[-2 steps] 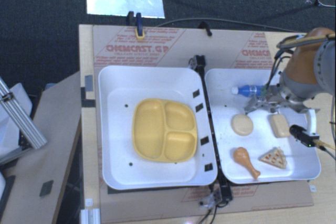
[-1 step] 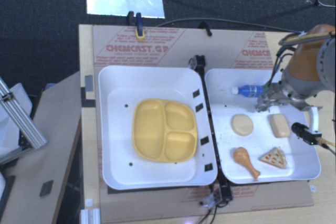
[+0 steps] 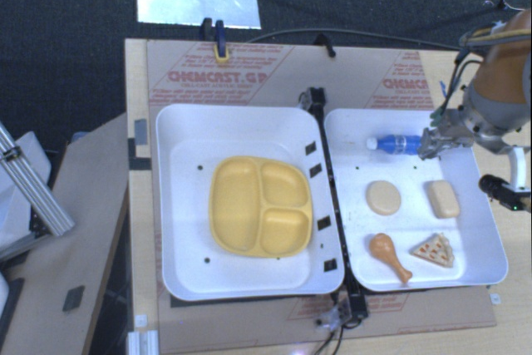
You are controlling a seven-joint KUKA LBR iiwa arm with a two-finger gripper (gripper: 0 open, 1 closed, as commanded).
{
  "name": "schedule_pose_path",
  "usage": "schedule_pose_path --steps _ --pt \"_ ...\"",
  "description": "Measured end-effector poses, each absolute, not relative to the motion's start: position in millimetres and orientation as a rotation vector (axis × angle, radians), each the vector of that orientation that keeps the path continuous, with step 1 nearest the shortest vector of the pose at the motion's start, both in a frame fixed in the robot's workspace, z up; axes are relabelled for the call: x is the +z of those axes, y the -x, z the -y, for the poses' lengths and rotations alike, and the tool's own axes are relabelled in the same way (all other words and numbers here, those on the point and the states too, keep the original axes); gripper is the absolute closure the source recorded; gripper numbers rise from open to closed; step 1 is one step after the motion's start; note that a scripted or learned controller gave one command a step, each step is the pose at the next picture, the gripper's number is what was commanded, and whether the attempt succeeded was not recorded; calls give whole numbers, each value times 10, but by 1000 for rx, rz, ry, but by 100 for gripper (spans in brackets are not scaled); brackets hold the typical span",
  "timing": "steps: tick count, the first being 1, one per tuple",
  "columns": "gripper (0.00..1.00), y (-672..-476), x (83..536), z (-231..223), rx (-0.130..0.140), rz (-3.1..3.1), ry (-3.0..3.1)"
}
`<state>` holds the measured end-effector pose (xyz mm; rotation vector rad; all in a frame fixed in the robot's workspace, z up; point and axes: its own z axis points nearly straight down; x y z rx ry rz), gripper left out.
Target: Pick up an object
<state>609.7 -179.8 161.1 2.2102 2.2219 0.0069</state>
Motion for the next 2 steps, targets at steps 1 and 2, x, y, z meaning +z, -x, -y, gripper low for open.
schedule_pose_path --steps 1,2 --pt "100 -6076 2180 1706 7 -2224 -2209" --pt "100 -6086 2259 1707 3 -2226 -2213"
